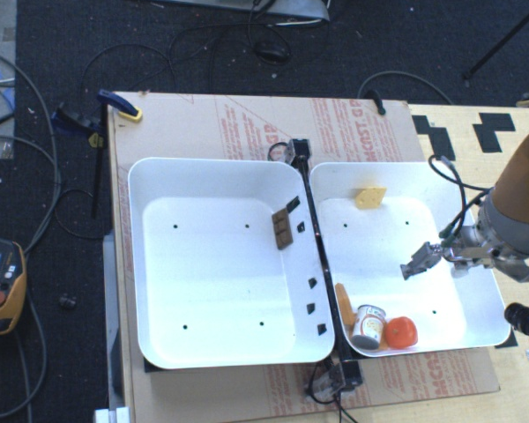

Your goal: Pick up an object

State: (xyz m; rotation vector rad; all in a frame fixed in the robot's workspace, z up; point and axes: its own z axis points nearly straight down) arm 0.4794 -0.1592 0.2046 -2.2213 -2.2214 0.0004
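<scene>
My gripper (417, 265) hangs over the right bin (379, 236), right of its middle and above bare white floor, with nothing seen in it. A yellow wedge (370, 197) lies at the bin's far side. At the near left corner lie an orange stick (344, 301), a small tin can (368, 324) on its side and a red-orange ball (402, 331), all well below and left of the gripper. A brown block (283, 228) leans on the right wall of the left bin (159, 236).
Both bins sit on a cardboard sheet (247, 122). The arm's wrist and cables (476, 227) cover the right bin's right edge. A blue and yellow clamp (120, 105) lies at the sheet's far left corner. A yellow handset (2, 285) sits on the floor at left.
</scene>
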